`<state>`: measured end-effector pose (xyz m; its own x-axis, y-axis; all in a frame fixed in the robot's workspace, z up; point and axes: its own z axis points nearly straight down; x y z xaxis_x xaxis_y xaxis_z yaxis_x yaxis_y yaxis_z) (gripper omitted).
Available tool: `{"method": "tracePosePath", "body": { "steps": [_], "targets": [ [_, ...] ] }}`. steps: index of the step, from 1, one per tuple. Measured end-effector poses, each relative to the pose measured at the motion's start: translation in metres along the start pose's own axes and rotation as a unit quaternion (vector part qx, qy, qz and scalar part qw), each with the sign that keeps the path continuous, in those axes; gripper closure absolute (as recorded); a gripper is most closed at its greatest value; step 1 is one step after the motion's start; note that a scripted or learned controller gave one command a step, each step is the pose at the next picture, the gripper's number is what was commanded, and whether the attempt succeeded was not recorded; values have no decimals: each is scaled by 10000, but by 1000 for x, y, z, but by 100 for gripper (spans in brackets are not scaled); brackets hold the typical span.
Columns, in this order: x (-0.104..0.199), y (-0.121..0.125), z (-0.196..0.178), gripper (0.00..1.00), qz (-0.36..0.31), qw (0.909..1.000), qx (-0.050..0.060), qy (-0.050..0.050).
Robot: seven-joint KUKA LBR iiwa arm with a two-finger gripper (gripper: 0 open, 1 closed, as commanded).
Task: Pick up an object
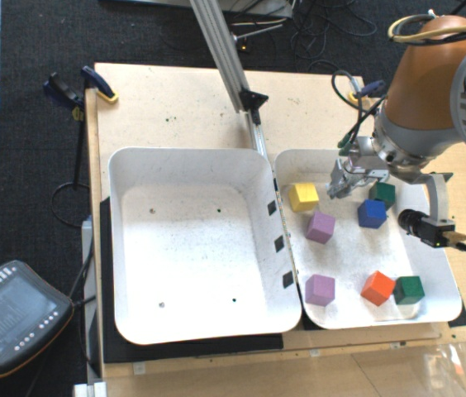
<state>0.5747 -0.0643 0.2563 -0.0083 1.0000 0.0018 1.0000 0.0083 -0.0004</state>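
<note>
Hovering over the right bin [439, 308], gripper [342, 184] sits low; can't tell its state, nothing visibly held. Nearest target: yellow cube [304, 197] just to its left, purple cube [320, 227] below-left, blue cube [372, 213] right.

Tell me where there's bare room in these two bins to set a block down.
The left bin offers the widest bare floor, wall to wall. In the right bin, a smaller patch lies between the blue block, upper purple block and orange block. It's crowded at the top, where the gripper hangs between the yellow block and the blue one.
</note>
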Motion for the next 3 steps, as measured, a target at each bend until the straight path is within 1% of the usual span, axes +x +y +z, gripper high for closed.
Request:
{"method": "tracePosePath", "body": {
  "steps": [2, 3],
  "targets": [
    [105, -21, -4, 100, -4, 10000, 5, -1],
    [152, -32, 22, 100, 3, 10000, 15, -4]
  ]
}}
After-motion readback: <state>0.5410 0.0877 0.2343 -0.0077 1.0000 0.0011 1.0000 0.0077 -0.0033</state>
